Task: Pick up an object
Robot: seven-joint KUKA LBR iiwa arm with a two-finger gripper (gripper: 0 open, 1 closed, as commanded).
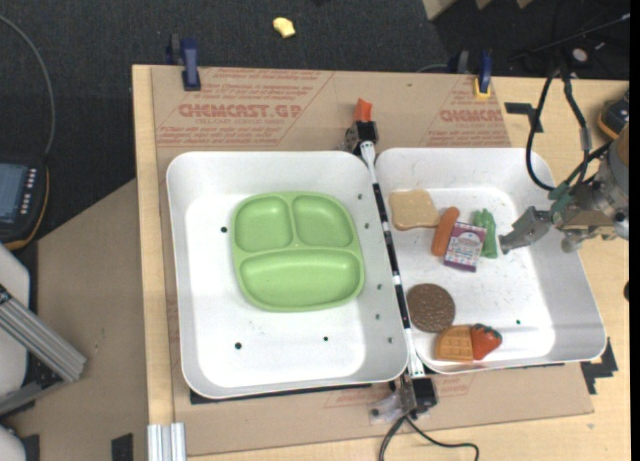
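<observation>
The right bin point(560, 334) holds several small items. A tan bread slice point(412, 209) lies at its back left. Beside it are an orange sausage point(445, 232), a purple carton point(465, 246) and a green piece point(487, 232). A brown round cookie point(431, 306) sits by the left wall. An orange waffle point(455, 343) and a red strawberry point(486, 339) lie at the front. My gripper point(515, 236) hangs over the right bin's middle, just right of the green piece, with nothing seen in it.
The left bin point(200, 329) carries a green divided plate point(297, 249). A clamp with an orange tip point(363, 121) sits at the back between the bins. Cables point(548, 119) hang near the arm at the right.
</observation>
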